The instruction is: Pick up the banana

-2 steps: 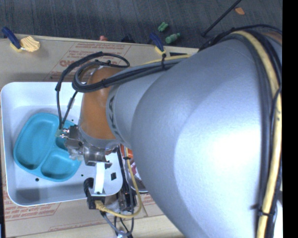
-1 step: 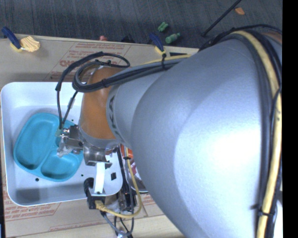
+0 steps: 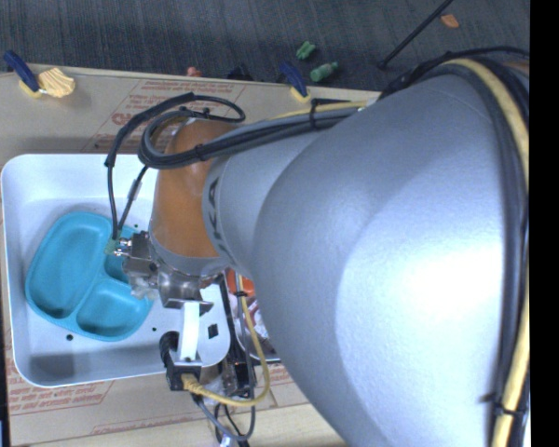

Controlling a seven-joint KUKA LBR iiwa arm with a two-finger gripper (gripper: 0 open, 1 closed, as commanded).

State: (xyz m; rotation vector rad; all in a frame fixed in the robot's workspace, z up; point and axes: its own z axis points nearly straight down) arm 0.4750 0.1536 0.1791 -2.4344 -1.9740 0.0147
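Note:
My arm reaches in from the right and covers most of the bench; its orange band (image 3: 182, 194) hangs over the left bin (image 3: 37, 180). The gripper (image 3: 135, 264) points down at the right edge of a blue two-compartment dish (image 3: 70, 273) lying in that bin, and looks close to or touching the dish rim. The wrist hides the space under the gripper. The arm's grey body covers the right bin.
A small orange-red thing (image 3: 246, 287) peeks out beside the wrist, too hidden to identify. Blue clamps (image 3: 20, 68) (image 3: 293, 77) sit on the bench's far edge, one beside a yellow piece (image 3: 58, 84). Green bits (image 3: 315, 60) lie on the dark floor beyond.

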